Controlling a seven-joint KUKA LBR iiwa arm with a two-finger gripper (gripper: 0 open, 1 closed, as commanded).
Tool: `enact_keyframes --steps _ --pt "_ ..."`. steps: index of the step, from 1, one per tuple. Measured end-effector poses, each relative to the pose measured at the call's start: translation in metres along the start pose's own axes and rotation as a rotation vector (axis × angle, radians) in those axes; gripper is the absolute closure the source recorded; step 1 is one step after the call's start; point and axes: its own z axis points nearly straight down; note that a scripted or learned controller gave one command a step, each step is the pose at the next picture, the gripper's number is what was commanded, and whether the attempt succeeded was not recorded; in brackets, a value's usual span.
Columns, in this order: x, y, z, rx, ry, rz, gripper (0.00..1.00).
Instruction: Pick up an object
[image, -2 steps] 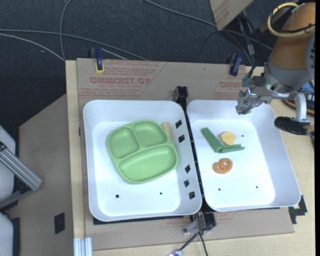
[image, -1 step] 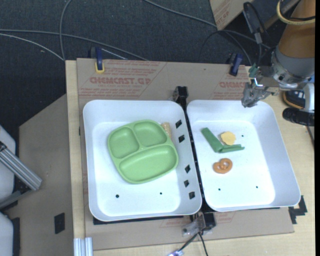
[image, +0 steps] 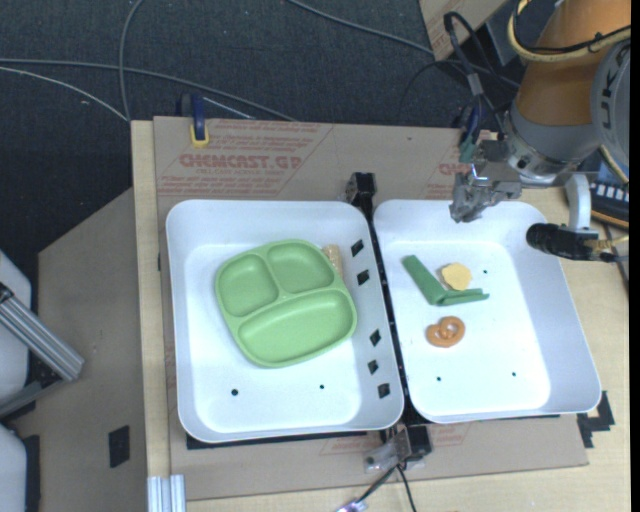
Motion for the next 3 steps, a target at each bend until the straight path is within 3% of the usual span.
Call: enact_keyframes --steps 1,3 --pt "0.049 0.001 -0.001 -0.001 0.0 0.0 1.0" --pt "0.149 -0.022 0.02 0.0 -0.001 0.0 1.0"
